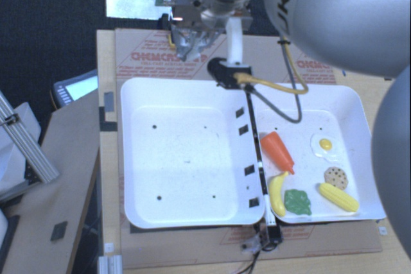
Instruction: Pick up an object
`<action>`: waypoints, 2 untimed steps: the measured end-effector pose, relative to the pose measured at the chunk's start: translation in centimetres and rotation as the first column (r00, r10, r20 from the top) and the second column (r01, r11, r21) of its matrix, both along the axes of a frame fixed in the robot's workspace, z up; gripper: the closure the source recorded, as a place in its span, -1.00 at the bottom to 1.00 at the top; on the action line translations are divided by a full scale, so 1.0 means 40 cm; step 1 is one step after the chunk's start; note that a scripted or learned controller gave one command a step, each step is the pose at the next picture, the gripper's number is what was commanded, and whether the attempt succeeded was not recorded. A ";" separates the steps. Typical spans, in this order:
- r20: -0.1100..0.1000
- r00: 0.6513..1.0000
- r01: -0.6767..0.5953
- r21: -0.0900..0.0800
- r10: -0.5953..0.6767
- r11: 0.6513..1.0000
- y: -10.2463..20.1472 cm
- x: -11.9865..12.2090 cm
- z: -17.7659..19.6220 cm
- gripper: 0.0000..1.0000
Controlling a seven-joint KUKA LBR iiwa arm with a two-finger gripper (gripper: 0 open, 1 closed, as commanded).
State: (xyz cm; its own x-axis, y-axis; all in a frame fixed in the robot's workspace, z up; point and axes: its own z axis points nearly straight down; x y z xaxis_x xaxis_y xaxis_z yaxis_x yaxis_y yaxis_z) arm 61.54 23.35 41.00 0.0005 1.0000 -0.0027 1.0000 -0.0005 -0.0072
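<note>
My gripper (188,48) hangs high above the back edge of the left bin (138,96), over the cardboard behind it, with nothing visible between its fingers. In the right bin (359,106) lie an orange carrot (278,151), a yellow banana (278,194), a green leafy piece (298,201), a corn cob (338,197), a brown cookie (335,177) and a fried egg (324,145). All of them sit toward the front of that bin, far from the gripper.
The grey arm fills the upper right of the view and overhangs the right bin's back. A cardboard sheet (141,58) lies under both bins. A divider with black clips (247,147) separates them. A tablet (70,90) sits to the left.
</note>
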 end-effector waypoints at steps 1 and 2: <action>0.010 1.000 0.000 0.004 0.000 1.000 0.000 0.004 0.043 1.00; 0.015 1.000 -0.001 0.006 0.001 1.000 0.003 0.067 0.187 1.00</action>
